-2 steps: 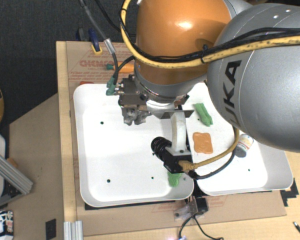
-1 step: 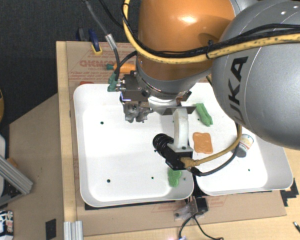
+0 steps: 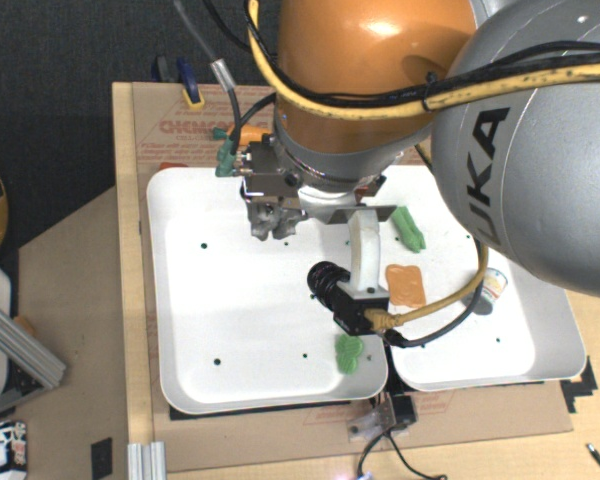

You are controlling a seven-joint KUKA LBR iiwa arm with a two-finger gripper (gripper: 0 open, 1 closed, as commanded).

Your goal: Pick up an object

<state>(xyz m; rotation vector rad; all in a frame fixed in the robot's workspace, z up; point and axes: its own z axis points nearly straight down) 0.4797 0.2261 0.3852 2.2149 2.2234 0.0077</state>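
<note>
Two shallow white bins sit side by side on a brown cardboard sheet (image 3: 180, 118): left bin (image 3: 210, 308), right bin (image 3: 520, 358). One grey arm (image 3: 540, 138) with an orange band (image 3: 365, 38) reaches in from the right and covers much of the right bin. One gripper (image 3: 272, 223) hangs over the upper middle of the left bin; its grey metal fingers point down at the bin floor, close together, nothing seen between them. Whether the jaws are fully pressed together, cannot tell.

Loose objects counted: four.
- One green block (image 3: 349, 353), small, soft-looking, lying at the lower right corner of the left bin, just beside the rim shared with the right bin.
- One green elongated piece (image 3: 409, 228), tilted, in the upper part of the right bin.
- One orange flat piece (image 3: 406, 286), roughly square with rounded corners, below the elongated piece.
- One small white cylinder (image 3: 490, 288) with a coloured label, partly under the arm, near the yellow cable (image 3: 440, 308).

All four lie apart from the gripper. One black coiled cable (image 3: 328, 286) hangs over the bins' shared edge.
</note>
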